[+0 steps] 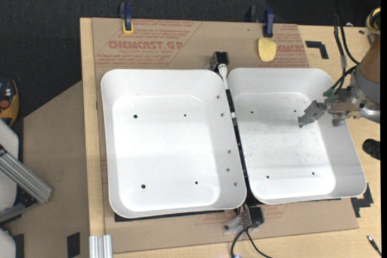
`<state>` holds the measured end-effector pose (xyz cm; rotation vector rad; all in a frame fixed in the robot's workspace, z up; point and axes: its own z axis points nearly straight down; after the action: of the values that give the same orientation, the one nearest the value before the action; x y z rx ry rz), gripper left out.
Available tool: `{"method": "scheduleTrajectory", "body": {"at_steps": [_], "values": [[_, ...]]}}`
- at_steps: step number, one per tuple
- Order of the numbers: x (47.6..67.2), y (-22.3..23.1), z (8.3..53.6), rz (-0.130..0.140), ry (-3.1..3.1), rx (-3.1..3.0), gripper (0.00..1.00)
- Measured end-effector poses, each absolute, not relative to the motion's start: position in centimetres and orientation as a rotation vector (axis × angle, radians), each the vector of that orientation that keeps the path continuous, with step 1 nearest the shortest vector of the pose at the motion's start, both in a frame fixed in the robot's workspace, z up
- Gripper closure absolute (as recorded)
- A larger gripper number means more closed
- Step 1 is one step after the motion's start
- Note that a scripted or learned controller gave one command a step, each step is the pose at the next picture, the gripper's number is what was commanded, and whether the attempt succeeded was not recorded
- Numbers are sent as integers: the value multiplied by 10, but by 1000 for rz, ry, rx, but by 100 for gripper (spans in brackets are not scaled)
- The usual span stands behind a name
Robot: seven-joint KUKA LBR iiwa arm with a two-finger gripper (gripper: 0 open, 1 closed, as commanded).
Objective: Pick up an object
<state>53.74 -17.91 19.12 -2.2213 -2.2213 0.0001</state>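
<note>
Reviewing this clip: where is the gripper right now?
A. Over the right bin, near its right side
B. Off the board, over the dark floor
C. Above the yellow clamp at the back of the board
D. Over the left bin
A: the gripper reaches in from the right and hangs over the right bin, on its right-hand side, with the left bin well away.

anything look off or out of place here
The task is to pick up an object, yet no loose object is visible in the left bin or the right bin. The gripper hangs over the right bin's right side. A yellow piece lies outside, on the board behind it.
</note>
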Motion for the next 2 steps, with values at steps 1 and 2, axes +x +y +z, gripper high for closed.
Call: {"method": "scheduleTrajectory", "body": {"at_steps": [1, 2], "values": [[506, -152, 532, -18, -2239, -2231, 0], [480, -74, 456, 5, -2225, -2208, 0]]}}
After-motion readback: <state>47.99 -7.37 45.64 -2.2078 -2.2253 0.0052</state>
